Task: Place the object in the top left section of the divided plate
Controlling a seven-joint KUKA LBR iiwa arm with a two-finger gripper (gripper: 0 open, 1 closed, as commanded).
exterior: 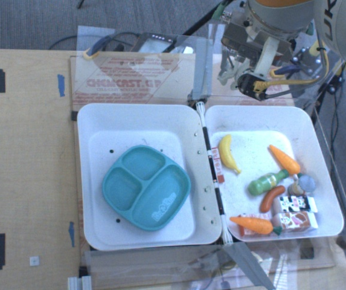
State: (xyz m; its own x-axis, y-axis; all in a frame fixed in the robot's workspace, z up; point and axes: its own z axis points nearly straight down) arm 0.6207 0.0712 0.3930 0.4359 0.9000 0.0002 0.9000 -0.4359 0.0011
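Camera view shows the claw (233,74) at upper right, beyond the right bin (252,130), its state indeterminable, with candidate objects such as the toy banana (227,153) lying in that bin and the teal divided plate (145,187) centre-left, so pick-up appears pending: descend and grasp.

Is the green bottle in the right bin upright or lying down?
Lying down: the green bottle rests on its side on the floor of the right bin.
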